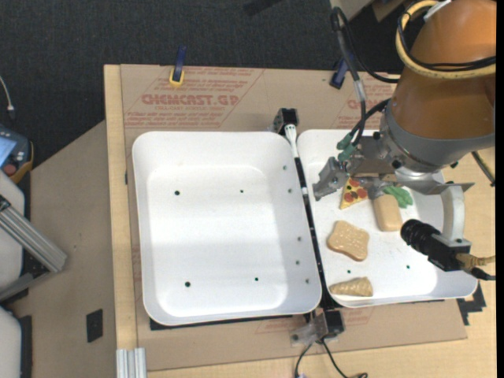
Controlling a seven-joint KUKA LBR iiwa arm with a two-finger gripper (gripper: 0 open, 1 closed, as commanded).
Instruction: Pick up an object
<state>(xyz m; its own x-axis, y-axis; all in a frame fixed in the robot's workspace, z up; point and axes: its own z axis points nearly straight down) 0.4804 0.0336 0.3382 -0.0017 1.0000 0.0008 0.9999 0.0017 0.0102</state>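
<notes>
Camera view: my gripper (329, 181) hangs over the right bin's (453, 290) far left part, and I cannot tell how its jaws stand. A pizza slice (353, 194) lies just beside it, toast (349, 240) nearer. The cardboard (126, 211) reads "CHEMCAST GP" in red.

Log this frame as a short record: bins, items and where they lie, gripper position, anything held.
left bin: white, shallow, bare floor with a few dark dots
right bin: holds all the items
toast: middle of right bin, lying flat
pizza slice: just under the gripper
tan block: right of the pizza slice
green piece: by the tan block's top
wedge: near the front rim
gripper: low over the right bin's left part
held: nothing seen between fingers
</notes>
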